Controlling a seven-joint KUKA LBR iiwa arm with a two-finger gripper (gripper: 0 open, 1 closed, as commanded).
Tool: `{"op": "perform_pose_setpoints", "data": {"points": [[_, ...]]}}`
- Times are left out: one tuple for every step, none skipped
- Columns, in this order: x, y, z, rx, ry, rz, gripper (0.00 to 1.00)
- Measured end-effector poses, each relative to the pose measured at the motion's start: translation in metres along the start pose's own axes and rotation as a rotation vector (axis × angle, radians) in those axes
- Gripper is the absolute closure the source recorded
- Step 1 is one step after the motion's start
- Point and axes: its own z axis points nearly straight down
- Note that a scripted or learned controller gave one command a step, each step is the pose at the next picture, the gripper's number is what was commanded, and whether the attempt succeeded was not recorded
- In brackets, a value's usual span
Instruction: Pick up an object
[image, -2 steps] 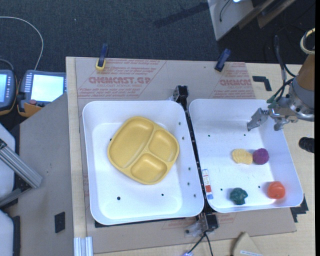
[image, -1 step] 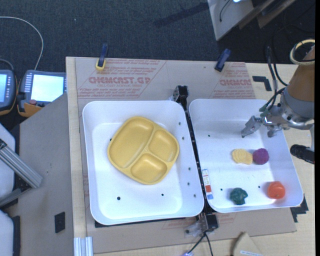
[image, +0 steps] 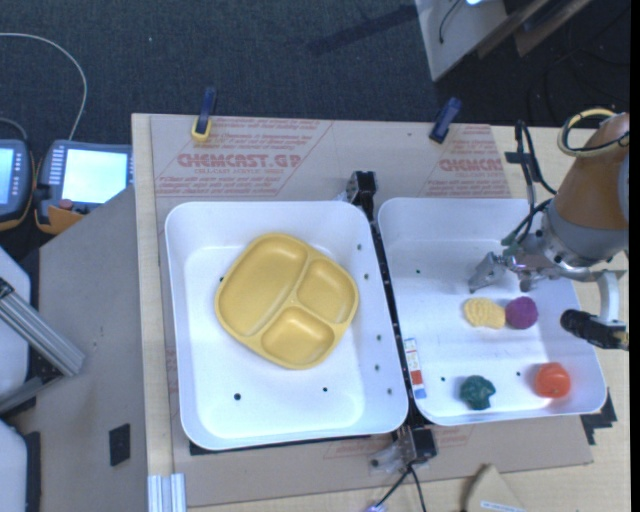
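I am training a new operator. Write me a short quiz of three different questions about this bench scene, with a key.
1. True or false: the yellow divided plate lies in the left bin.
2. Which item in the right bin touches the purple ball?
A. orange ball
B. green item
C. yellow corn-like item
3. Fill in: the end effector hovers over the ___ bin.

Key: 1 true; 2 C; 3 right.

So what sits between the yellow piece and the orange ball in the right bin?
In the camera view, the purple object lies right beside the yellow piece; bare bin floor follows toward the orange ball.
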Motion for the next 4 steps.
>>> {"op": "perform_pose_setpoints", "data": {"points": [[0.0,0.0,0.025,-0.003,-0.001,0.0,0.0],[0.0,0.001,0.012,-0.007,-0.003,0.0,1.0],[0.004,0.008,-0.034,-0.012,-0.004,-0.002,1.0],[0.009,0.008,-0.078,-0.012,-0.004,-0.002,1.0]]}}
